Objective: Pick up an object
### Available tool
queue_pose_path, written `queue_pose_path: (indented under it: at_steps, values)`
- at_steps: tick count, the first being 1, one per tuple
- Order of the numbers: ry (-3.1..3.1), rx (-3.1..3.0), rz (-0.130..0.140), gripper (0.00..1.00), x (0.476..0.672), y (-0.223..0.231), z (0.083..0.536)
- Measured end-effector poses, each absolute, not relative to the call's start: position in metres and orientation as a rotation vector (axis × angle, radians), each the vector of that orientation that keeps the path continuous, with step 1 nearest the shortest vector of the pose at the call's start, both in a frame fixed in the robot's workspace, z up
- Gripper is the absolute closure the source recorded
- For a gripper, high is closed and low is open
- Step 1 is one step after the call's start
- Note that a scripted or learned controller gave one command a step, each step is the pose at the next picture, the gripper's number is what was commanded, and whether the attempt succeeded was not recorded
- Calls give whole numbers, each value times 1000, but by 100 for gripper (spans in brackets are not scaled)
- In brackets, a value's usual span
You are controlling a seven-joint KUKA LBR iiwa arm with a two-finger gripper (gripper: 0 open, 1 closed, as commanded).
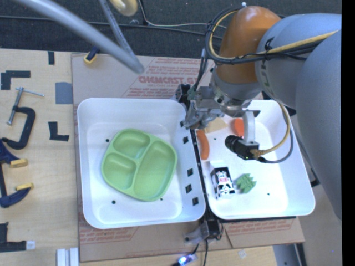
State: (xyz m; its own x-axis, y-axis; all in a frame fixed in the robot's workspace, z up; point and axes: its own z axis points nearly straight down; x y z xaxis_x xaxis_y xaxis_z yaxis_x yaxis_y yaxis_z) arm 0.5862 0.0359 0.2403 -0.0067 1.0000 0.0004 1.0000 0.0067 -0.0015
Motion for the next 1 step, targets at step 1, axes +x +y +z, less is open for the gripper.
queue_pose_path:
  at_steps: [1]
  values:
    - [-2226, -2213, 5, 100, 586, 88, 217]
